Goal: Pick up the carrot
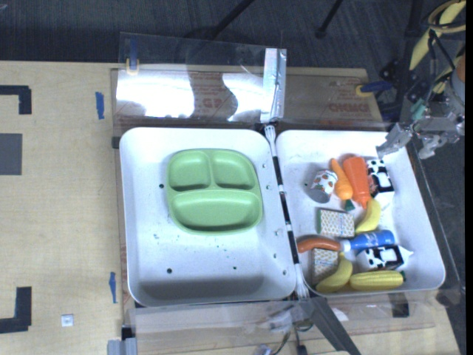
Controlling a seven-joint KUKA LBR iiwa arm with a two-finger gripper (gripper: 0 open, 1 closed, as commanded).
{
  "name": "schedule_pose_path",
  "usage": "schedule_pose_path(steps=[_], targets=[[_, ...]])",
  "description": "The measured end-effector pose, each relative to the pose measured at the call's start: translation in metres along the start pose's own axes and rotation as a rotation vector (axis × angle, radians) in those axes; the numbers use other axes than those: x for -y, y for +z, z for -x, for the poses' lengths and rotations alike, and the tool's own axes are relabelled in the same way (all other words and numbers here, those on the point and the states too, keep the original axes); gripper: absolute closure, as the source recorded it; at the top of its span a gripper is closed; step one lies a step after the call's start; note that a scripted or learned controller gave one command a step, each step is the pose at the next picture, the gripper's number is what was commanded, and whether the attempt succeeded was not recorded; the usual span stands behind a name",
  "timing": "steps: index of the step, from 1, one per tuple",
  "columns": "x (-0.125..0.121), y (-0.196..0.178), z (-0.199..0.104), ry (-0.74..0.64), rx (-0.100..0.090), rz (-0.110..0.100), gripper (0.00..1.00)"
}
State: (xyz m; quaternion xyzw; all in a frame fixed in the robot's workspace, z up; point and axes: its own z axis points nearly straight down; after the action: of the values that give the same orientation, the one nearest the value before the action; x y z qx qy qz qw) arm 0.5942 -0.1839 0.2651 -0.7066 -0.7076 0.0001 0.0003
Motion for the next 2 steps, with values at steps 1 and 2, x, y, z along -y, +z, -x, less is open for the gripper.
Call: schedule_pose_path(steps=[1,2], targets=[[-0.012,0.126,-0.030,-0.356,0.001,0.002,0.00],[0.009,0.161,-0.045,-0.574,0.004,0.016,0.00]])
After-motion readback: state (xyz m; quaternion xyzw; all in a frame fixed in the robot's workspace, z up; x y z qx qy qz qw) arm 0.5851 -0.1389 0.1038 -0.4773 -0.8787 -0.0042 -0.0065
